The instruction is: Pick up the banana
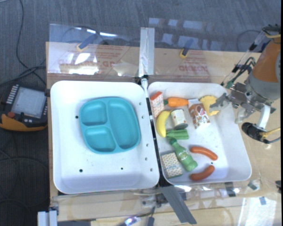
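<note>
Banana [161, 123]: centre frame, left edge of right bin [236, 140], pressed among can [178, 118], carton [156, 102].
Gripper [236, 98]: right frame, whether apart or together cannot tell.
Risk: crowding could spoil the grasp.

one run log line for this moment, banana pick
target: banana in right bin, beside can | gripper over bin's right rim, apart from banana | blue tray in left bin | pick: not yet done

Both bins [104, 182] look like smooth white plastic with a slight sheen. The tray [109, 125] is matt teal plastic. The banana [162, 123] looks glossy – plastic-like. Clear, shiny film [104, 48] covers the wooden-looking bench [212, 60].
</note>
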`<state>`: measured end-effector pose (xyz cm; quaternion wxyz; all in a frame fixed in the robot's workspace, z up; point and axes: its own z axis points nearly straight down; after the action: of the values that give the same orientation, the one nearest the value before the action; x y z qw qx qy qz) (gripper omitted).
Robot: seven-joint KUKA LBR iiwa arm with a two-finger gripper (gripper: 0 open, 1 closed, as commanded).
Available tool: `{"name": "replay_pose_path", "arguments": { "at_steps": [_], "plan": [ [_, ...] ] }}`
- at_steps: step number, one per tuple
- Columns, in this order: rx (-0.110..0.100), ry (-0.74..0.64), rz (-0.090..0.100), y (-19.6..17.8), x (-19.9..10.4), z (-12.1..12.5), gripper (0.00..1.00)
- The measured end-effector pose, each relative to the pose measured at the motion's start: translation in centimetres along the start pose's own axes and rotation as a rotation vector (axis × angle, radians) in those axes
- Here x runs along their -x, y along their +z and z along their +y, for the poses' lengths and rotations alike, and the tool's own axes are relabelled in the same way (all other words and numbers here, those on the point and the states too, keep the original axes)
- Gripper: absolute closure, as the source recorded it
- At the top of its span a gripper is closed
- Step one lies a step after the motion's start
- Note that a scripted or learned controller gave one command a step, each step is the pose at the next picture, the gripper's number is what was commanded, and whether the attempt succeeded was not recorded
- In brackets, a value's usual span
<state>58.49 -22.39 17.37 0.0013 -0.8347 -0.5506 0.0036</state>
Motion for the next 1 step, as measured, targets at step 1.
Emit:
{"name": "replay_pose_path", "arguments": {
  "at_steps": [1],
  "plan": [
    [-0.001,-0.068,0.0,4.71,-4.88,1.92,0.0]
  ]
}}
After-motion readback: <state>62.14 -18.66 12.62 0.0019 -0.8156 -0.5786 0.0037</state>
